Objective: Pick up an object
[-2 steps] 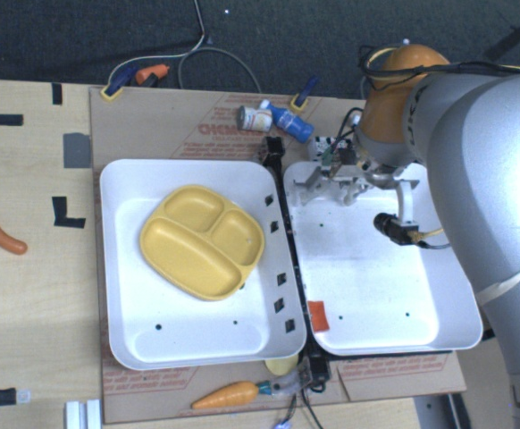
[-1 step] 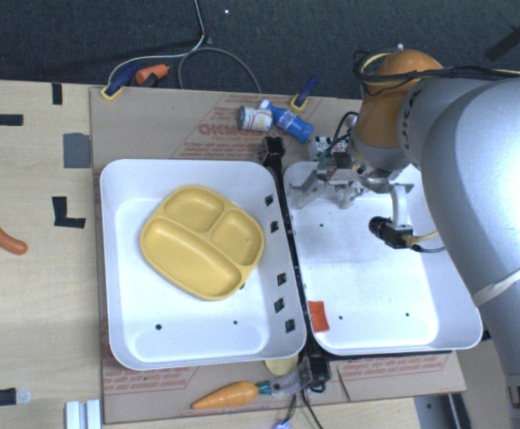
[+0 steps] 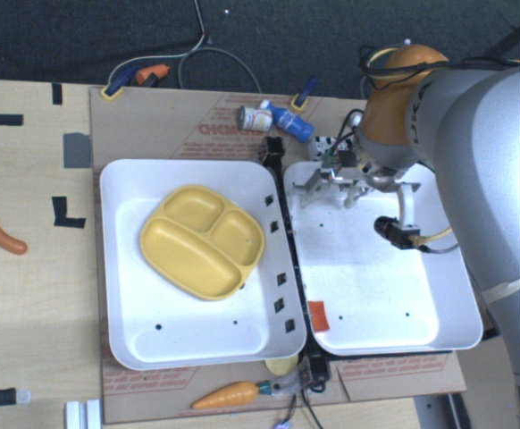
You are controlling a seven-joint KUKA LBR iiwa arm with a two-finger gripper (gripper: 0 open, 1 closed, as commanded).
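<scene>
A yellow divided plate [image 3: 203,241] lies flat, compartments up, in the middle of the left bin [image 3: 126,329], turned at a slant.

A plain yellow divided plate [image 3: 204,240] sits in the white left bin [image 3: 121,266]; at its 9 o'clock, an orange-red sausage [image 3: 4,233] on pale wood.

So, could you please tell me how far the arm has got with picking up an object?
Nothing looks picked up yet. The yellow divided plate lies flat in the left bin, and the small orange piece sits in the right bin. The end effector is over the right bin's far edge with no object seen in it. Grasping and lifting remain.
</scene>
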